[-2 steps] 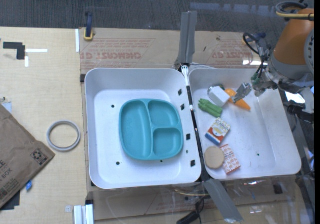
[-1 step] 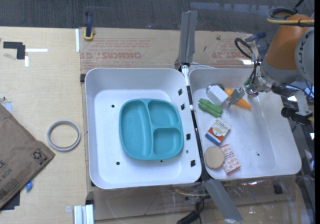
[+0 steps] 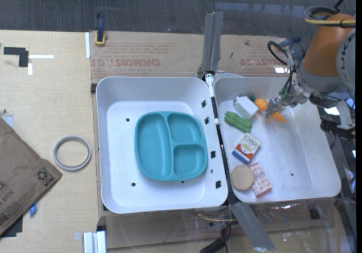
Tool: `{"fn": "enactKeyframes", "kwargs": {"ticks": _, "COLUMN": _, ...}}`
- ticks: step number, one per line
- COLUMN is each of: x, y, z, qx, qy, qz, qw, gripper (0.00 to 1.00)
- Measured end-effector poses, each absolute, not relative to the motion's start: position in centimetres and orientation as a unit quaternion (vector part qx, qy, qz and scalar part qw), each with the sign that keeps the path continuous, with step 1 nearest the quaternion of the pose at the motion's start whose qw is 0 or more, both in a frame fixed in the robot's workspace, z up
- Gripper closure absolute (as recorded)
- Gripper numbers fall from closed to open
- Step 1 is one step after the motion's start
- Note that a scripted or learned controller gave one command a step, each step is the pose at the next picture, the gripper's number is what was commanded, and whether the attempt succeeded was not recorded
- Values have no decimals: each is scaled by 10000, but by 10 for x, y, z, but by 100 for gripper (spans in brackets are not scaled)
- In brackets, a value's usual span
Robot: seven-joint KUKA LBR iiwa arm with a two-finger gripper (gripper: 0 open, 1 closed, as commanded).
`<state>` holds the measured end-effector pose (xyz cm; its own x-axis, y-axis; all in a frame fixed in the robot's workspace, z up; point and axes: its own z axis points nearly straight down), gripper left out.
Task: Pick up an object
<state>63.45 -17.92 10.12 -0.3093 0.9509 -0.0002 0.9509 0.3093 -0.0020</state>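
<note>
Gripper [image 3: 281, 101] sat low in the right bin [image 3: 305, 181], far corner, right at a small orange object [image 3: 275, 115] – couldn't tell if the fingers were apart, together or clamped on it. A second orange piece [image 3: 260, 103] lay just left, touching a white block [image 3: 245, 107]; green object [image 3: 237, 121] below that. Arm [image 3: 325, 54] reached in from the right, bent down over the bin's far rim. Snack packet [image 3: 247, 148], tan disc [image 3: 242, 178] and red-white packet [image 3: 261, 180] lay nearer the front – open floor on the right side. Left bin [image 3: 113, 150] held a teal divided plate [image 3: 170, 145].
</note>
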Motion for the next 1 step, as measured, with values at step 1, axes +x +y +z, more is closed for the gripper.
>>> {"fn": "enactKeyframes", "kwargs": {"ticks": 1, "x": 644, "y": -150, "z": 189, "qx": -6726, "qy": -7400, "qz": 5, "qw": -3, "gripper": 100}}
